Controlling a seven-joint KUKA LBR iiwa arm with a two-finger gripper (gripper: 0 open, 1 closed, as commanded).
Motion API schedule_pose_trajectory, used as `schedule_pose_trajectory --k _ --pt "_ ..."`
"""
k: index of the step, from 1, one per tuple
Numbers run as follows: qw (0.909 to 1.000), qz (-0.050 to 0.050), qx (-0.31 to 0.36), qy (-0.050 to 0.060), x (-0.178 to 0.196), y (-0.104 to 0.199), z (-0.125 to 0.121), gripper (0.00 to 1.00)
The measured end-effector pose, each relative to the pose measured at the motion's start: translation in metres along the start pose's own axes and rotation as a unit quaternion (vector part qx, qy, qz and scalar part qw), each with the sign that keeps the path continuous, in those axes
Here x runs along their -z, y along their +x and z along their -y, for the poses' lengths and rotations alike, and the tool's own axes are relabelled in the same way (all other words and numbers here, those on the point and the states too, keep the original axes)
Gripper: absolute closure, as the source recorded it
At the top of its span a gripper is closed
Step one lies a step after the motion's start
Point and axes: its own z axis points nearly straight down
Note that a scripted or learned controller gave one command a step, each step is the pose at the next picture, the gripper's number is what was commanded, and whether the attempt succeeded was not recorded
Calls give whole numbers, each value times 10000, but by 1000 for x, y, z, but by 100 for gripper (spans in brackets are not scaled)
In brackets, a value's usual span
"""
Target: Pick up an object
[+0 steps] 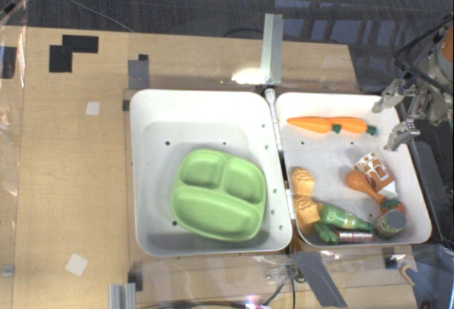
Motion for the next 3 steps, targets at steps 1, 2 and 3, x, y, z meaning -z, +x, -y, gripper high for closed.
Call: schedule_pose_trajectory --k 1,2,3 --pt "10000 -44 67 -10 -87 84 10 0" --pt "9987 44 502 21 -162 95 9 0" --pt "9984 126 544 46 -147 89 7 100"
